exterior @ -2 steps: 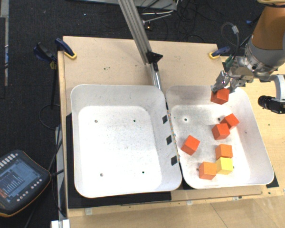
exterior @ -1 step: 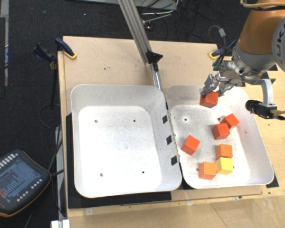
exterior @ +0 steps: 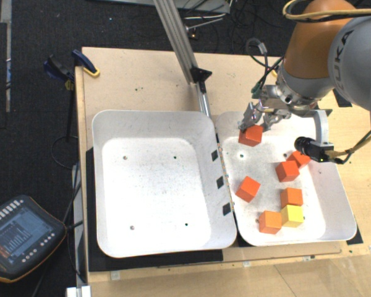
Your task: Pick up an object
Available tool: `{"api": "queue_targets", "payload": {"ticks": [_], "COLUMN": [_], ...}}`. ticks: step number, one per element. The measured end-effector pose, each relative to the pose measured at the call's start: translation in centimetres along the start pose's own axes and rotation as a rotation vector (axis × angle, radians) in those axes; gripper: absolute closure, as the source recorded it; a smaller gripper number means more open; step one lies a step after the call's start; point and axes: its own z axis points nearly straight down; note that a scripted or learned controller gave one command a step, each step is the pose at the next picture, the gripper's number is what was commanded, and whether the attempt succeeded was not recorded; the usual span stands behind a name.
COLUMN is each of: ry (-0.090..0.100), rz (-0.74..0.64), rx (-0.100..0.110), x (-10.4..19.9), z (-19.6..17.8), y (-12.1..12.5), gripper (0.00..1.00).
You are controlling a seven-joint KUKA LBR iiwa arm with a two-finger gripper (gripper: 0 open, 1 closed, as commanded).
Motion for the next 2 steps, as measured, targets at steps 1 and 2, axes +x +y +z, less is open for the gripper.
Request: {"api": "queue_targets", "payload": {"ticks": [1, 2], "ry": [0.000, 0.000], "rz": [-0.001, -0.001], "rx": [0.000, -0.001], "x": [6.0, 11.1], "z": [0.8, 0.0], "y": [-1.0, -3.2], "gripper": [1.00, 1.00]}}
